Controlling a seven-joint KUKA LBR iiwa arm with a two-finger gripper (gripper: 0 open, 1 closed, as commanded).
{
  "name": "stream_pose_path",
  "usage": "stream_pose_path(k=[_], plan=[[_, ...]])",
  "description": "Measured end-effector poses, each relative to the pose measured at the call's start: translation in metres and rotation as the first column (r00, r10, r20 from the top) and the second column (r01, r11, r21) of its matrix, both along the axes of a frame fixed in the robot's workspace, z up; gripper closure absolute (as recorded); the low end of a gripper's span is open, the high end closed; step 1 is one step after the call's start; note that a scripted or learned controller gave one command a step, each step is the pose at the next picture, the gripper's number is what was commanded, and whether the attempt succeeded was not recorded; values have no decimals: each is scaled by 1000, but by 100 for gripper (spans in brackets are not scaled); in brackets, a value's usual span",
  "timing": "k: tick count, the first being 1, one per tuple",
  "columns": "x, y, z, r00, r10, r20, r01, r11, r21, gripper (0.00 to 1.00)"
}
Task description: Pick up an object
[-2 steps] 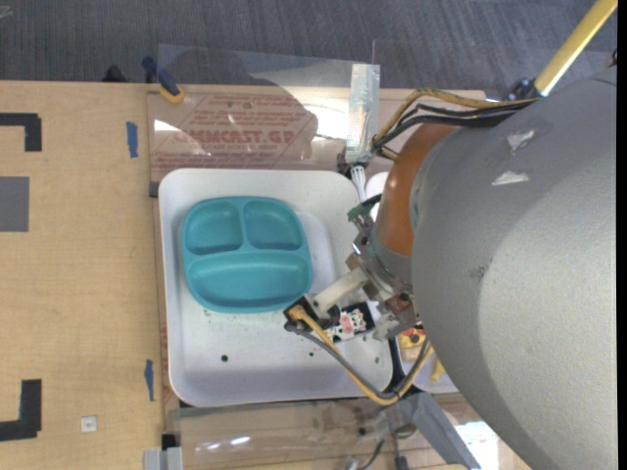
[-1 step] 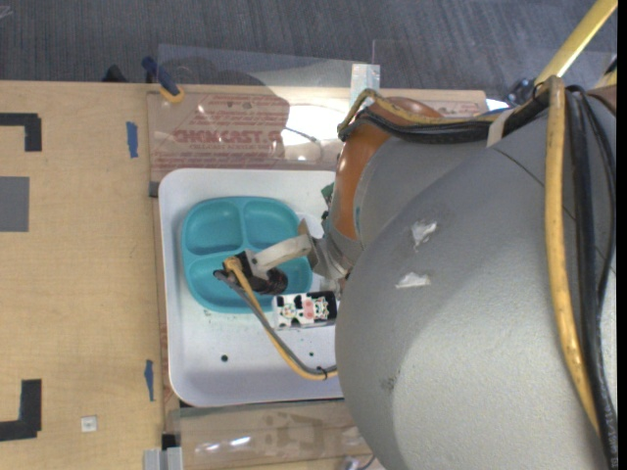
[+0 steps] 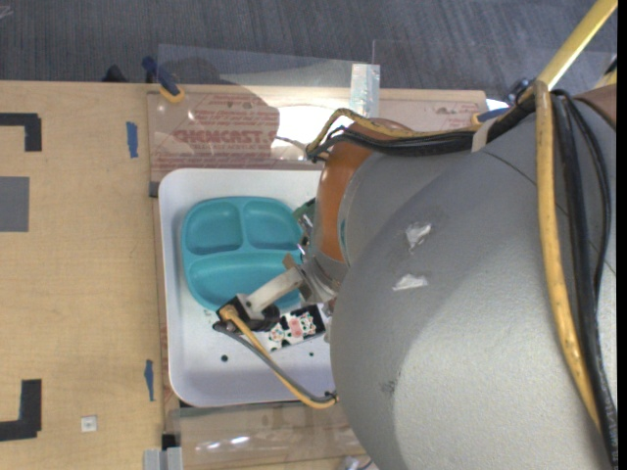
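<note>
Arm [image 3: 470,302] bulks over right of view, wrist low over white bin [image 3: 196,380] on worktop [image 3: 78,262]. Jaws hidden under wrist: cannot tell whether open or closed, nor whether anything held. Teal divided plate [image 3: 240,248] lies flat in bin's far-left part. Small white item with black and red marks [image 3: 297,327] sits just nearer, beside wrist. Plate likely light, stiff, smooth plastic: pinch raised rim, not flat bottom. Small item likely light, low, awkward to pinch.

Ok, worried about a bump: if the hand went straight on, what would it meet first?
Probably the small black-and-white item right by the hand, else the white bin floor; depth is unclear.
</note>
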State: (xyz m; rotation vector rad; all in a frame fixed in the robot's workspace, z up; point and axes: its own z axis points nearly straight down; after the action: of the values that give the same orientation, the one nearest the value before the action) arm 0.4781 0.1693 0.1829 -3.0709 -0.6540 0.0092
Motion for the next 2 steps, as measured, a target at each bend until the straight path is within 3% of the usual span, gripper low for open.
stream_pose_path(k=[1,2], plan=[[0,50,-74,986,-170,2,170,986,-2,100],[-1,49,-73,985,-172,-1,172,985,-2,0]])
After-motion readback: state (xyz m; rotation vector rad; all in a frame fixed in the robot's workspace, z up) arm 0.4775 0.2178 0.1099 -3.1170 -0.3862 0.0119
